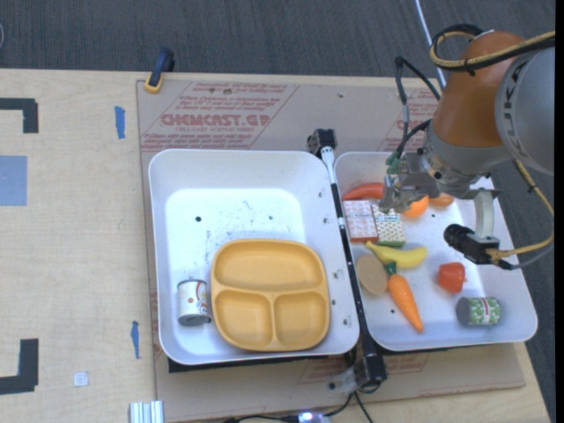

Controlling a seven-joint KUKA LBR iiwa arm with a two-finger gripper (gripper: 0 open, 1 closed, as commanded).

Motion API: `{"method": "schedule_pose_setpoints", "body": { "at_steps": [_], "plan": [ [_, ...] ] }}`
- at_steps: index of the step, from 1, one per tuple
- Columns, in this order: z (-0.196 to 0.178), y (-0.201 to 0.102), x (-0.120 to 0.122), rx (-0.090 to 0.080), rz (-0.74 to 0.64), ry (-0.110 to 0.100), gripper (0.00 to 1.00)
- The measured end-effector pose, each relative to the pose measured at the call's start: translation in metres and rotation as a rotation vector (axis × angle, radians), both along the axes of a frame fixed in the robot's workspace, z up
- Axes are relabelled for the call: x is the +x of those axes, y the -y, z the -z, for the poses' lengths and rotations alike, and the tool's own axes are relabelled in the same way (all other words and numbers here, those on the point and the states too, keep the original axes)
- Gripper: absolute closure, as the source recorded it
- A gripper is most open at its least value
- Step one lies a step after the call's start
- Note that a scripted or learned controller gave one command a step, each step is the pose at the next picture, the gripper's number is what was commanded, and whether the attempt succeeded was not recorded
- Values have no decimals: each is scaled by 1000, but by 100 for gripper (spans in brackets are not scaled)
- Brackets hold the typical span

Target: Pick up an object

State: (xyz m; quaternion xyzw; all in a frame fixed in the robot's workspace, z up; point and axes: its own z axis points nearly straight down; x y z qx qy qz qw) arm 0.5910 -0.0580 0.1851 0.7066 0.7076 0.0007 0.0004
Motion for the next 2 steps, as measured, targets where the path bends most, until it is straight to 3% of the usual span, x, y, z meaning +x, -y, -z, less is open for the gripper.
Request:
{"method": "schedule_pose_setpoints", "body": {
  "at_steps": [1, 2],
  "plan": [
    [0, 0, 0, 0, 0, 0, 0],
    [79, 67, 16, -1, 2, -2, 0]
  ]
}}
